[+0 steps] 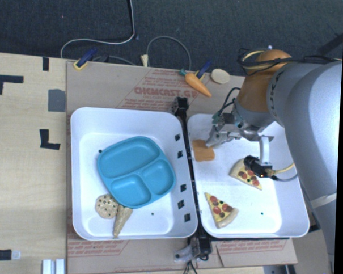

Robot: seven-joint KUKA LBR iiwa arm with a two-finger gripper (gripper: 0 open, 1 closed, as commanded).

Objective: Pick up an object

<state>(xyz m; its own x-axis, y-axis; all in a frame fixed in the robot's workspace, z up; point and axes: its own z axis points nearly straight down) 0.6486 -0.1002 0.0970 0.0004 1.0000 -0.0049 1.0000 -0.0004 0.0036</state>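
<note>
My gripper (213,139) reaches down into the right bin (292,221) near its left wall. Its tip is just above and to the right of a tan bread-like piece (202,152) that lies on the bin floor, and it looks to be touching or nearly touching that piece. One pizza slice (247,175) lies to the right of the gripper, and a second pizza slice (220,209) lies closer to the bin's front. The grey arm with its orange band (259,86) covers the bin's back right part.
The left bin (80,158) holds a blue divided plate (137,170), a cookie (105,206) and a cone-shaped piece (121,219). Behind the bins, on the cardboard, lie a toy carrot (197,84) and a small cream object (220,76). Cables run along the back.
</note>
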